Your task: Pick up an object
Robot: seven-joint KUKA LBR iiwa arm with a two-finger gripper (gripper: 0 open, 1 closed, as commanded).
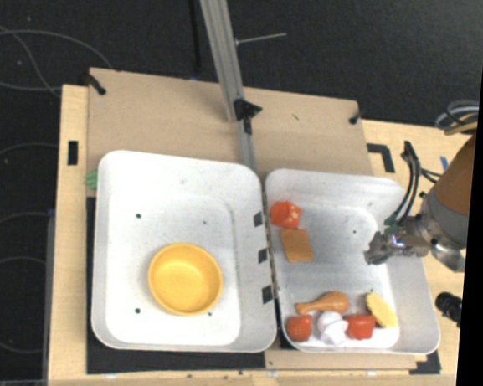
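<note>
The right bin [342,193] holds a red tomato-like piece [284,214], a tan bread slice [296,246], a brown drumstick [324,304], a yellow piece [381,309], a red piece [360,326], a white piece [329,327] and another red piece [299,326]. My gripper [378,249] hangs over the right part of this bin, above bare floor, right of the bread slice and above the yellow piece. Nothing shows between its tips.
The left bin [133,178] holds a yellow bowl [185,278] near its front middle. A grey metal pole [224,52] rises from behind the bins. The arm's orange band [454,185] sits at the right edge. Cardboard [223,115] lies behind the bins.
</note>
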